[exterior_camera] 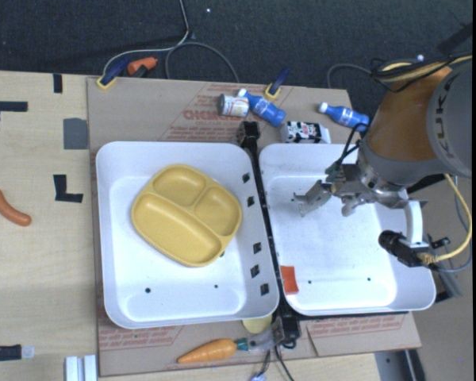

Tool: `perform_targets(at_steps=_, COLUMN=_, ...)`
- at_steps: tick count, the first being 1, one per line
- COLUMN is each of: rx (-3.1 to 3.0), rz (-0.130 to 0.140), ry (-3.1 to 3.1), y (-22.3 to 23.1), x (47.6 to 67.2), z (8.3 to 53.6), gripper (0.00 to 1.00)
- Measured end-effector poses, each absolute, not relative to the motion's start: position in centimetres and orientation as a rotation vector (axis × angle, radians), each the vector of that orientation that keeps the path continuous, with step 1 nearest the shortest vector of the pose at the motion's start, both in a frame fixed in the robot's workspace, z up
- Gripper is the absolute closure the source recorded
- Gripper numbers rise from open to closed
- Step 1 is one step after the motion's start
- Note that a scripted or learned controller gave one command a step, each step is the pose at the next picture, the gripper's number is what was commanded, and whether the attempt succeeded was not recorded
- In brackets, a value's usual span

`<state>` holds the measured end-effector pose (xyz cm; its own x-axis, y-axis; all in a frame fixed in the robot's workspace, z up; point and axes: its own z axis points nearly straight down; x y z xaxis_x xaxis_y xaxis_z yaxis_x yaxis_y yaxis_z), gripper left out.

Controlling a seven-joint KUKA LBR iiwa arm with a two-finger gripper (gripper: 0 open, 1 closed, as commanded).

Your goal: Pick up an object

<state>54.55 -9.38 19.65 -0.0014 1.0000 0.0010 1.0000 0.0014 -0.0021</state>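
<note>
A yellow divided plate lies in the left bin, tilted toward the bin's upper middle. My gripper hangs over the upper part of the right bin, below the grey arm with its orange band. Its two grey fingers are spread apart and open, with only white bin floor between them. The plate is well to the gripper's left, across the black divider.
Behind the bins lie two blue bottles and a small black-and-white pack. A toy carrot lies at the front edge, a toy sausage far left. An orange tag sits by the divider.
</note>
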Motion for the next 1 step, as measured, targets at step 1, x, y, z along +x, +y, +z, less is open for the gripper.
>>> perform_targets(at_steps=1, rx=-2.225, rz=-0.001, ry=-2.225, y=-9.79, x=54.34, z=8.15, gripper=0.0)
